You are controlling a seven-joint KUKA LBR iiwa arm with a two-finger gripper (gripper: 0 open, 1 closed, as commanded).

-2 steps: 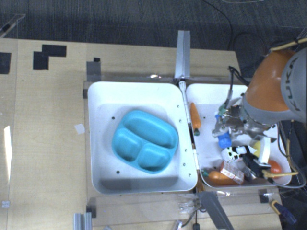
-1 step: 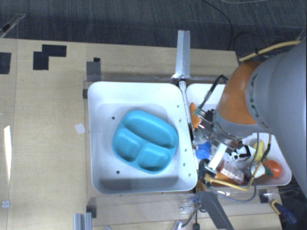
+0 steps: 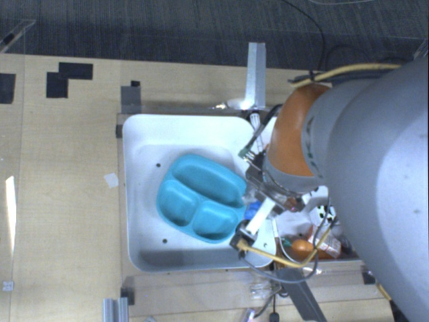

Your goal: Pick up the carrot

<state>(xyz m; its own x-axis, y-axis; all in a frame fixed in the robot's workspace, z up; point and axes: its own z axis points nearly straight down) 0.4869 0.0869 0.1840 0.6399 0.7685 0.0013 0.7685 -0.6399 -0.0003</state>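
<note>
An orange rounded thing (image 3: 302,249), which may be the carrot, lies in the right bin (image 3: 335,263) near its front edge, partly hidden behind cables and the arm. My gripper (image 3: 257,202) hangs below the orange wrist band, over the divide between the two bins, at the right rim of a blue tray. The orange thing sits to the right of the gripper and nearer the front, apart from it. Nothing shows held.
A blue three-compartment tray (image 3: 200,197) lies tilted in the left bin (image 3: 144,180). A small blue thing (image 3: 253,211) peeks out by the gripper. The grey arm covers most of the right bin. A metal post (image 3: 256,72) stands behind the bins.
</note>
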